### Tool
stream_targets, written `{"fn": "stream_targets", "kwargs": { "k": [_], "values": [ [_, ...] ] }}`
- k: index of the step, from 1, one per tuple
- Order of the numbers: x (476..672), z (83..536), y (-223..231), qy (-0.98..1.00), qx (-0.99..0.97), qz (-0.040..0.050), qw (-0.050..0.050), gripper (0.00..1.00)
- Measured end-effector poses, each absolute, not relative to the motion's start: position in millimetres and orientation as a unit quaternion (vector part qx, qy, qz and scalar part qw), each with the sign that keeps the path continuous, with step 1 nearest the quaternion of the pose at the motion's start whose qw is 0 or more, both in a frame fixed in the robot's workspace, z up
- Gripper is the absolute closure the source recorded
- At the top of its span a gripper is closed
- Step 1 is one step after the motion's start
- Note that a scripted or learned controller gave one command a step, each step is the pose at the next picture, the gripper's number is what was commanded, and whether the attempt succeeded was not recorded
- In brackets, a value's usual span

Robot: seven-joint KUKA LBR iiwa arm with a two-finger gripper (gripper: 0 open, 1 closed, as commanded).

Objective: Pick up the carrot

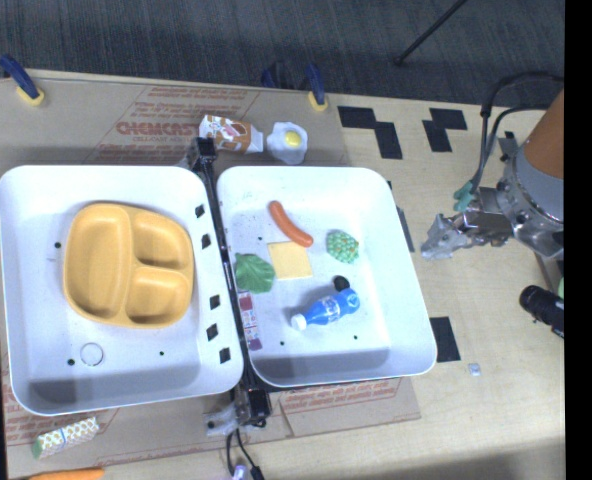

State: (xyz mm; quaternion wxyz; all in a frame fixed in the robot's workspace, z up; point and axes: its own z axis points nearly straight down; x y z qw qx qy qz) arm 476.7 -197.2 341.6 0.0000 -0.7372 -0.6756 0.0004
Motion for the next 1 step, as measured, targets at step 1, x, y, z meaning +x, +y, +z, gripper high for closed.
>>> {"fn": "stream_targets", "kwargs": {
  "k": [1],
  "values": [
    [476.6,360.6,-207.1,-0.707,-0.707,0.0002,0.0,1.0]
  ]
}}
